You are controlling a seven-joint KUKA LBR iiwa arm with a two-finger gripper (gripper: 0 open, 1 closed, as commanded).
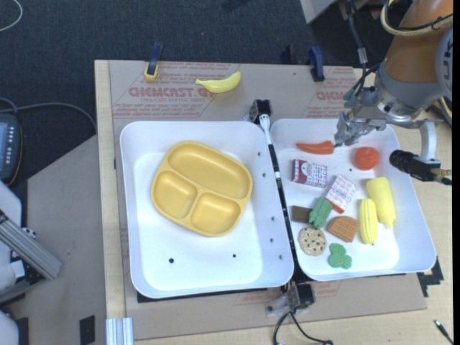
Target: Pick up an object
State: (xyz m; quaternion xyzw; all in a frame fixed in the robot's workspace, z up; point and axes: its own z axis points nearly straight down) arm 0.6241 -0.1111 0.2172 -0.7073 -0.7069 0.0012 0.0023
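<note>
My gripper [348, 136] hangs over the back of the right bin [420, 228], just right of an orange carrot [315, 148] that lies on the bin floor. A red tomato [366, 158] sits a little to its right and nearer. The view does not show anything between the fingers. Further forward lie a red and white carton [309, 172], a pink and white packet [341, 191], two yellow corn cobs [381, 200], a waffle [343, 228], a cookie [312, 241] and green pieces [339, 256].
The left bin [136, 192] holds a yellow divided plate [201, 187]. A yellow banana [220, 83] lies on the board behind the bins. Clamps [152, 63] stand at the board's back edge.
</note>
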